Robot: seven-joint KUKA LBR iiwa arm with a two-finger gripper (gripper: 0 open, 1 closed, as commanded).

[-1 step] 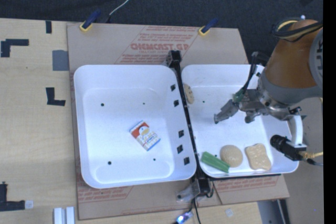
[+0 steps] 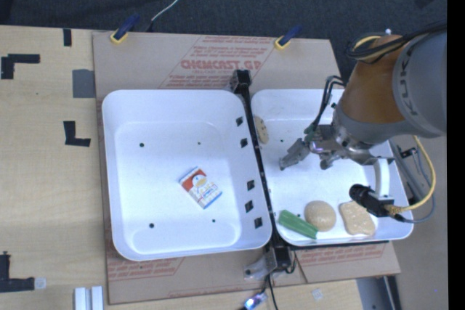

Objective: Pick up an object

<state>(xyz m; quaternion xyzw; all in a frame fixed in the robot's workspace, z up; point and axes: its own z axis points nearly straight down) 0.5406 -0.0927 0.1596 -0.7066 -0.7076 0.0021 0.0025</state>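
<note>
My gripper (image 2: pixel 310 156) hangs over the middle of the right bin (image 2: pixel 290 105), open, with nothing between its fingers. Along that bin's front wall lie a green object (image 2: pixel 298 224), a round beige object (image 2: pixel 320 215) and a tan block (image 2: pixel 358 218), all in front of the gripper and apart from it. A small tan piece (image 2: pixel 261 131) rests by the divider, left of the gripper. In the left bin (image 2: pixel 123 112) lies a small red, white and blue packet (image 2: pixel 200 187).
The arm's orange band and grey body (image 2: pixel 385 94) cover the right bin's far right side. A black cable connector (image 2: pixel 367 198) hangs near the tan block. Both bins sit on a cardboard sheet (image 2: pixel 218 58) held by clamps.
</note>
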